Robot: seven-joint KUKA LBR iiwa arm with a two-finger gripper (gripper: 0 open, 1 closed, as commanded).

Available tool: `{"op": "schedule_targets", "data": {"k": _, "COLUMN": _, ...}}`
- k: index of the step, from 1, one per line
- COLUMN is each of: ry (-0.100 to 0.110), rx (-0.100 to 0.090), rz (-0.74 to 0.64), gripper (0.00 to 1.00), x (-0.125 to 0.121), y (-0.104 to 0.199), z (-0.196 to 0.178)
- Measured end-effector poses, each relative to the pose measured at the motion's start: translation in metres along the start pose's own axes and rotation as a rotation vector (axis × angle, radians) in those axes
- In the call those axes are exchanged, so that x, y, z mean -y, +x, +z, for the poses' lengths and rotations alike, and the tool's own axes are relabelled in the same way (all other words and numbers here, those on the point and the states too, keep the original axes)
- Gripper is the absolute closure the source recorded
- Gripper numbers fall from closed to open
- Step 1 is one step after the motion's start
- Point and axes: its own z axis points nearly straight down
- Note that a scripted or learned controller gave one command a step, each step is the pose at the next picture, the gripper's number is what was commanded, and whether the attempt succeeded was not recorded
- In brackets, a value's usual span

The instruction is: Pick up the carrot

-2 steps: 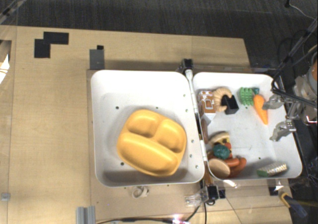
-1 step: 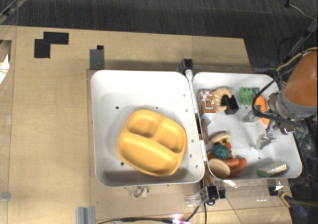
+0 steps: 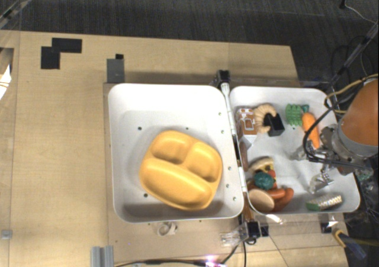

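Observation:
The carrot is a small orange piece with a green leafy top, lying near the back right of the right bin. The arm's orange band and grey wrist cover its lower end. My gripper hangs over the right bin's front right part, below the carrot and apart from it. Nothing shows in the gripper's grasp.
A large yellow bread-shaped object takes up much of the left bin. In the right bin lie a brown-and-white toy with a black piece, a cluster of toy foods at the front left, and a pale ridged piece at the front right.

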Motion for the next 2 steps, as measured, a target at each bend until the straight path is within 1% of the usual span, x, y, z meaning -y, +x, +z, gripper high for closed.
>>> {"op": "schedule_targets", "data": {"k": 1, "ry": 0.004, "rx": 0.001, "rz": -0.07, "gripper": 0.0, "x": -0.0195, "y": 0.0068, "z": -0.0008}}
{"op": "schedule_targets", "data": {"k": 2, "ry": 0.004, "rx": -0.001, "rz": 0.038, "gripper": 0.0, "x": -0.0291, "y": 0.0039, "z": -0.0009}}
